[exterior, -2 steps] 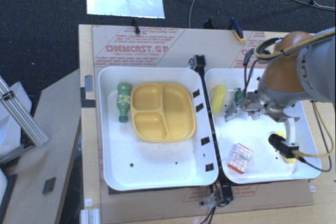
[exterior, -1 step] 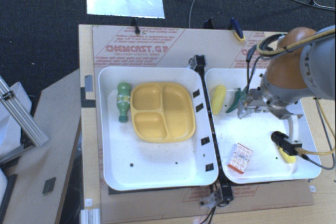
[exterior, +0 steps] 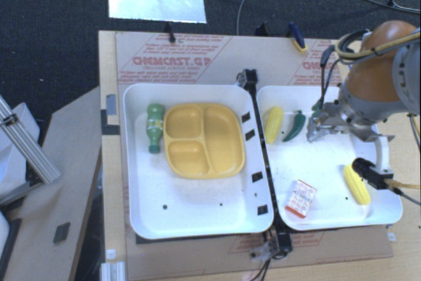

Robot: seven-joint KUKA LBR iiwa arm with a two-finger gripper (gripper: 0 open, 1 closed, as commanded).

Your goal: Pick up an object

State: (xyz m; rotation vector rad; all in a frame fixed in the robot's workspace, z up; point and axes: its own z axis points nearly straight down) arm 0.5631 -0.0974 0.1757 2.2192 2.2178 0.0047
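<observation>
The tabletop (exterior: pixel 108 207) is covered by a clear sheet printed with red lettering (exterior: pixel 172 52), on which two shallow white bins are set side by side, touching along a black-clipped seam. The left bin (exterior: pixel 141 207) and the right bin (exterior: pixel 388 210) are both seen resting flat.

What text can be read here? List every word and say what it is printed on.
"CHEMCAST GP" in red, repeated, on the protective film of the clear sheet under the bins.
Print on the small orange-and-white packet in the right bin: too small and blurred to read.
</observation>
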